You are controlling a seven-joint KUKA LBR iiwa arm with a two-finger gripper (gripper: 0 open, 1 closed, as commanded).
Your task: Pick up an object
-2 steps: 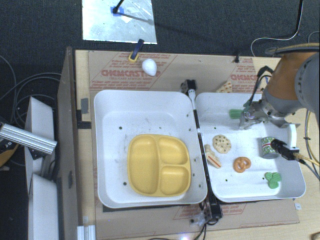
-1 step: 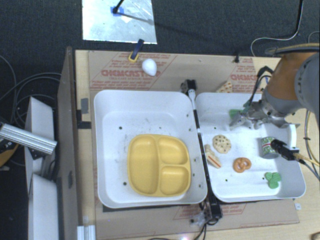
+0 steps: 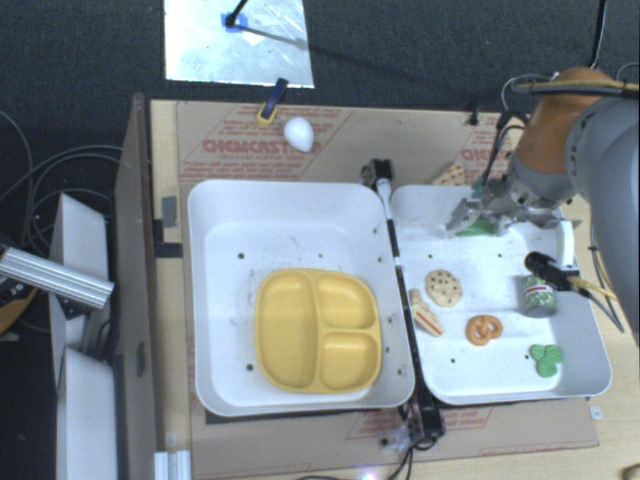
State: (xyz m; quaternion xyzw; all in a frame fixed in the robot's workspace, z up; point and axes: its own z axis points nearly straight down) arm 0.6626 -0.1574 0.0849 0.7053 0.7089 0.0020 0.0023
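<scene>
The yellow plate (image 3: pixel 318 328) sits low in the left bin (image 3: pixel 225 268). At the upper left of the right bin (image 3: pixel 500 280), a green object (image 3: pixel 482 228) lies just under the gripper (image 3: pixel 485 215); whether it is gripped cannot be told.

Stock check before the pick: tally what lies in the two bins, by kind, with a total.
Yellow divided plate: 1
Cookie: 1
Pretzel: 1
Hot dog: 1
Can: 1
Green pieces: 2
Total: 7
</scene>
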